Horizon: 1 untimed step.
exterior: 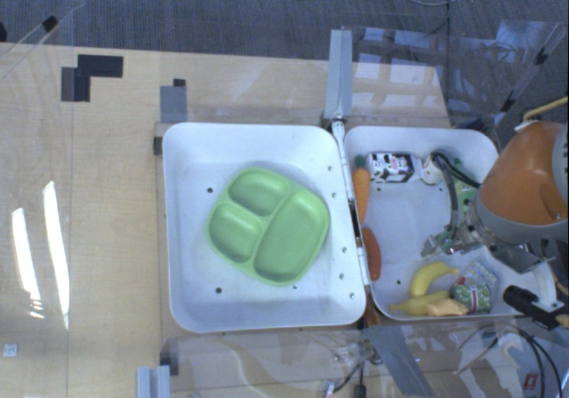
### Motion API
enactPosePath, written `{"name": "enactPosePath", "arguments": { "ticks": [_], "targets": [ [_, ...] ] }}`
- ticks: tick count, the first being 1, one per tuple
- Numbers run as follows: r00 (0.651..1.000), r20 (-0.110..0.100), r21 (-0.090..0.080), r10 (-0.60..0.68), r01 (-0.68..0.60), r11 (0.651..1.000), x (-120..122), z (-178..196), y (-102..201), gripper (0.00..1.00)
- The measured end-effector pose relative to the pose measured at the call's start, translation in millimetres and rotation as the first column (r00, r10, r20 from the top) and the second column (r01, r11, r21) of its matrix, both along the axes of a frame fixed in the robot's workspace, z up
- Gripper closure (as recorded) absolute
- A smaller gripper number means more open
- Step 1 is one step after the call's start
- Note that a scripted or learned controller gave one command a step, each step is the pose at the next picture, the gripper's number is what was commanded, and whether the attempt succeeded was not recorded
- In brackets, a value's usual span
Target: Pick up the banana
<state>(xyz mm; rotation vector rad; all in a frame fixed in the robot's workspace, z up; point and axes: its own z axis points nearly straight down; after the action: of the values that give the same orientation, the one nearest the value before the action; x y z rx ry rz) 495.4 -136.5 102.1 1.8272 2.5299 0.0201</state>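
One claw (451,239) hangs low in the right bin (404,210), lower right of the frame; its state cannot be told. Just below it lies the banana (430,277), apparently not gripped, beside a wrapped packet (476,288). Carrot (361,195) and sausage (371,253) line the bin's left wall. The arm (524,183) slants in from the right edge.
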Motion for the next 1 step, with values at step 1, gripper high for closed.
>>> {"name": "enactPosePath", "arguments": {
  "ticks": [1],
  "targets": [
    [1.000, 0.000, 0.000, 0.000, 0.000, 1.000, -0.1, 0.0, -0.1, 0.00]
  ]
}}
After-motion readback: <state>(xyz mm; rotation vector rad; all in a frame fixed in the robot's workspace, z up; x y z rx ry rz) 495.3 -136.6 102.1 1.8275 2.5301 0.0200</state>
